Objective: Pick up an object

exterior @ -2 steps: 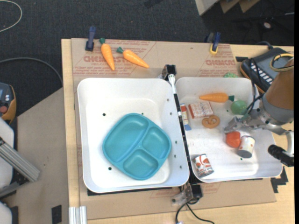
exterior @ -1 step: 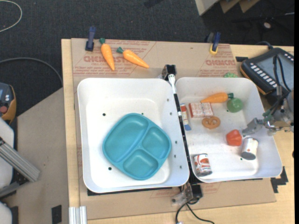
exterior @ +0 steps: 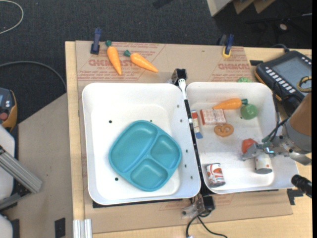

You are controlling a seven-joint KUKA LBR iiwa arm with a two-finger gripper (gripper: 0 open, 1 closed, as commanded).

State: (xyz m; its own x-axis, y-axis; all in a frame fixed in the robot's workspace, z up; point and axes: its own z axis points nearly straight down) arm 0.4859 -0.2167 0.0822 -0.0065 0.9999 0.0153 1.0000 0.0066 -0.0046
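Camera view, looking down at a slant on a desk carrying two white bins side by side. The jaws hang low over the right bin, near its right wall; whether they are wide, narrow or holding anything cannot be told from here. Just to their left, touching or nearly so, lies a small red piece, the closest thing to grasp. Farther left sit a round brown pretzel-like item, a red and white box and, toward the far wall, an orange carrot lying left to right beside a green ball. A small can rests at the near left corner. Open floor lies between the jaws and the can. The left bin holds a blue divided plate. Two more carrots lie on the desk beyond the bins.
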